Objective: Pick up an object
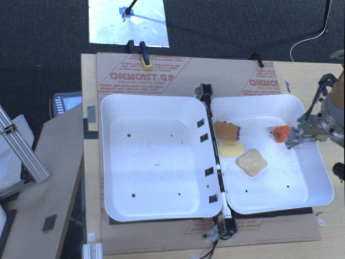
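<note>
While arm reaches in from right, gripper [294, 139] hangs low over right bin [318, 190], just beside small orange object [280, 134]; finger opening unclear. Brown-purple piece [227, 130], yellow piece [231, 149], beige piece [252, 162] cluster near bin's left wall.

Printed cardboard sheet [161, 72] beneath the bins — clamp [144, 55] at its far edge; shiny square plate [128, 15] on dark carpet beyond.
</note>
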You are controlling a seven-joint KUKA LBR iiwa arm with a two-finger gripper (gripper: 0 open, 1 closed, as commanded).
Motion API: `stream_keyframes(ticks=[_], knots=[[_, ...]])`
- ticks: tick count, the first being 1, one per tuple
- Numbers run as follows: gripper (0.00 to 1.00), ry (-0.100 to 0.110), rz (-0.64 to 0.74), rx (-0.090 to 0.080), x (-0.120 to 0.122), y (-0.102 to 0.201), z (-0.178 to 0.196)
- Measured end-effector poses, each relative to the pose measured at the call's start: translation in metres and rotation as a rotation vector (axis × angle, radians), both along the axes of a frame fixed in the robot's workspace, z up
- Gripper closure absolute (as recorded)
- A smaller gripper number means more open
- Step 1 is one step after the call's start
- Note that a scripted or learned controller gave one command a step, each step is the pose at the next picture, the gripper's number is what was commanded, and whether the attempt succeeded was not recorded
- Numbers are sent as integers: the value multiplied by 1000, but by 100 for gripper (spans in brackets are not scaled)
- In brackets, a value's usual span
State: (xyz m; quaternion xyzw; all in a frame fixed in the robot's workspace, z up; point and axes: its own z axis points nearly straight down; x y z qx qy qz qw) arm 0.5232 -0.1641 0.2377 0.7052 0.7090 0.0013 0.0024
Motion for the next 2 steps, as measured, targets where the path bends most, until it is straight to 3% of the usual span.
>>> stream_keyframes(ticks=[2], knots=[[100, -13, 6, 1, -7, 108, 227]])
